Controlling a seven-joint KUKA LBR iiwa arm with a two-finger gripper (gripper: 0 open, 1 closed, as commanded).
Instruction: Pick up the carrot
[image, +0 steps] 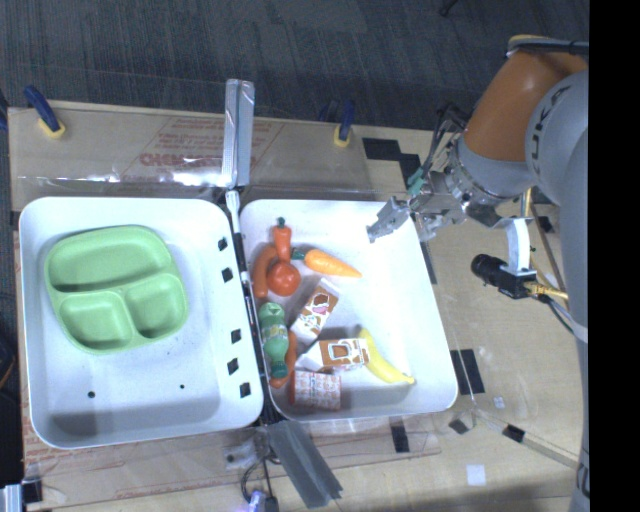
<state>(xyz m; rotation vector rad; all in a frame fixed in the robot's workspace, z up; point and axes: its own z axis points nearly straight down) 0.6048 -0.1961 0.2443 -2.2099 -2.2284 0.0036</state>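
The carrot (332, 264) is orange with a small green stub at its left end. It lies on its side in the upper middle of the right bin (410, 320). My gripper (405, 224) hangs over that bin's far right corner, up and to the right of the carrot and apart from it. One grey finger (384, 224) points down-left toward the bin floor. The gripper looks open, with nothing between the fingers.
Left of the carrot crowd a red tomato (283, 279), an orange bottle (282, 240) and a green item (272, 320). Below lie small cartons (316, 308) and a banana (382, 364). The left bin (40, 400) holds a green divided plate (115, 285).
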